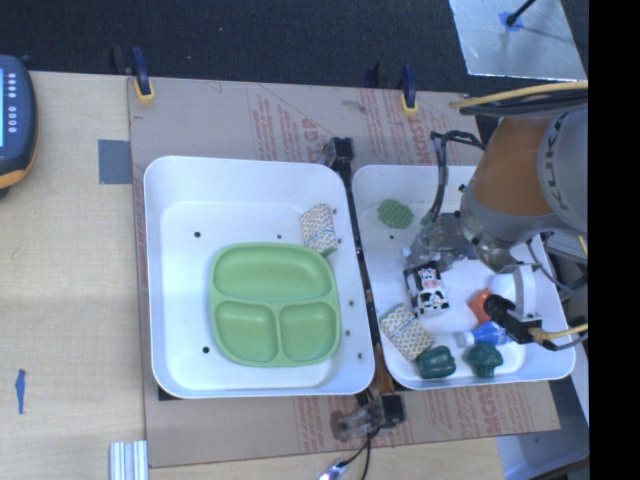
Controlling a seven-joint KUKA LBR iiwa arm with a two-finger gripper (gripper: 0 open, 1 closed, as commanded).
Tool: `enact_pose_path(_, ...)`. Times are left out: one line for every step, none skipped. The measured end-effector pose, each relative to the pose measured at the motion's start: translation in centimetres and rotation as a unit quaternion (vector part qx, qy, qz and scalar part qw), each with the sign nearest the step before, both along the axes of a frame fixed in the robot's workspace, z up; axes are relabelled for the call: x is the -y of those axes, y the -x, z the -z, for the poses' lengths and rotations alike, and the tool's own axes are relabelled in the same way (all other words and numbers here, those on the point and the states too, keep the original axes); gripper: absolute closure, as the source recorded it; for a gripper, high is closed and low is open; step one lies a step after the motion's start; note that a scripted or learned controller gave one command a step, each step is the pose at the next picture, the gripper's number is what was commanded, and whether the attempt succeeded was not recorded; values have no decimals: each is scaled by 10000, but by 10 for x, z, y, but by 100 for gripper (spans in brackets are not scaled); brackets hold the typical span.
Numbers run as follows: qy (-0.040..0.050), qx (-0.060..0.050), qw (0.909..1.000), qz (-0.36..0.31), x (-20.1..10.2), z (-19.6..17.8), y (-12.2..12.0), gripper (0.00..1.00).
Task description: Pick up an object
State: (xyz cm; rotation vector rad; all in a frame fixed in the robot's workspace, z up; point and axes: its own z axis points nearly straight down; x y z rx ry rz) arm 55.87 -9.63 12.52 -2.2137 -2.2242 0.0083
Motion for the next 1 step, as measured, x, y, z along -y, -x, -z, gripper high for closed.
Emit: enact_pose_path(-18, 63, 10000, -37, -88, -71, -48, 100)
